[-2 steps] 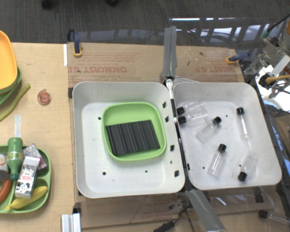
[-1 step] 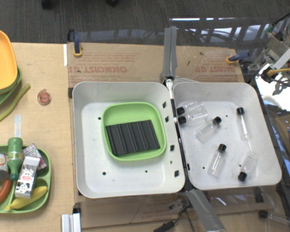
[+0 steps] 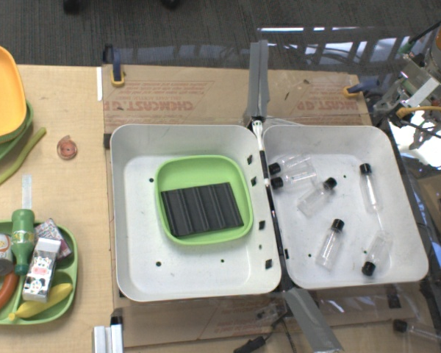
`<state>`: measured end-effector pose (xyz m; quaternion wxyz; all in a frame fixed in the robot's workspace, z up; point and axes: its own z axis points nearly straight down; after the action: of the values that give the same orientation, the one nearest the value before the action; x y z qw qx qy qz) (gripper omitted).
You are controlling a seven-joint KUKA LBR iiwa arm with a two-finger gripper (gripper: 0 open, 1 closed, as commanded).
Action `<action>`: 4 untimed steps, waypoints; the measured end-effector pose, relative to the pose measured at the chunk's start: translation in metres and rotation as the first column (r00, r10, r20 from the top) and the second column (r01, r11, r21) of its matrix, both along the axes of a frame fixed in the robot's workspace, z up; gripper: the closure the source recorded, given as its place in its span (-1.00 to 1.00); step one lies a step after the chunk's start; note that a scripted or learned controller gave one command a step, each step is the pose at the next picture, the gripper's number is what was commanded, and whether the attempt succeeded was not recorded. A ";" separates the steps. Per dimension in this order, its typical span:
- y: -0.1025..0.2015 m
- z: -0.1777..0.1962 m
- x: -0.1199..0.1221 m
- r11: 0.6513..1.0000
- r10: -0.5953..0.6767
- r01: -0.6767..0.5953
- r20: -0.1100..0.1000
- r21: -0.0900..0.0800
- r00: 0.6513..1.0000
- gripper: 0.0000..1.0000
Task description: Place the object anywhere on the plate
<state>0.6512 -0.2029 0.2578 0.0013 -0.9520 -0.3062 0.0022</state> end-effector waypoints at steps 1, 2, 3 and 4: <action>-0.019 -0.003 -0.005 1.000 0.024 -0.024 0.001 -0.001 1.000 -1.00; -0.017 -0.012 -0.004 0.999 0.037 -0.037 0.000 -0.001 0.999 -1.00; -0.011 -0.005 0.000 1.000 -0.004 0.004 0.002 -0.001 1.000 -1.00; -0.018 -0.007 -0.003 0.997 -0.071 0.071 0.002 0.000 0.997 -1.00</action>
<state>0.6482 -0.2208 0.2512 0.0009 -0.9623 -0.2721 0.0011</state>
